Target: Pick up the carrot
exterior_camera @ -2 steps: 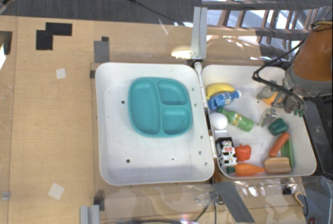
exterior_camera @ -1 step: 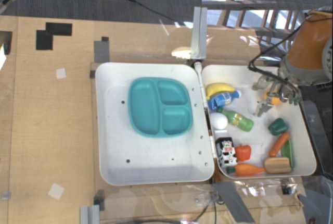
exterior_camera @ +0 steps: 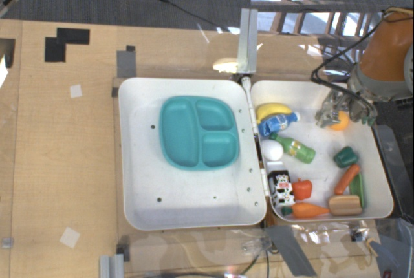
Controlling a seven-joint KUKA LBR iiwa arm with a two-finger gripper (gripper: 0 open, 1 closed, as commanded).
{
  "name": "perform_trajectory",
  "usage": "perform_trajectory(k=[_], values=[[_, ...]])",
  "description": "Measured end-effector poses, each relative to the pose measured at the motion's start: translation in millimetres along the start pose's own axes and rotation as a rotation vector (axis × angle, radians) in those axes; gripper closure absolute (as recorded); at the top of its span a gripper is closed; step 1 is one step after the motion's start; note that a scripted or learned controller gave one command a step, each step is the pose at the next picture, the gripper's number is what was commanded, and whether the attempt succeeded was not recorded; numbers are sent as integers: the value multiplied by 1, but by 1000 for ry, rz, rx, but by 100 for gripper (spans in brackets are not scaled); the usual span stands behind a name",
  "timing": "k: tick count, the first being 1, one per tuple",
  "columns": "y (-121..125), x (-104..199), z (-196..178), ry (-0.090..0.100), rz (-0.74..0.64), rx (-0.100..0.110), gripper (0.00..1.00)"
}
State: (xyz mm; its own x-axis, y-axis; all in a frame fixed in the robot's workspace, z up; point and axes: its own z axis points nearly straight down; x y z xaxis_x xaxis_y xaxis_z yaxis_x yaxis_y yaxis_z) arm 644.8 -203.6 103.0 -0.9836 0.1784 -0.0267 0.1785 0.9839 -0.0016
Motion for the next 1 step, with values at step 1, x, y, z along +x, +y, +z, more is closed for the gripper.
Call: perform_trajectory(k=[1], values=[[-9,30,-187,2,-190,1,100]])
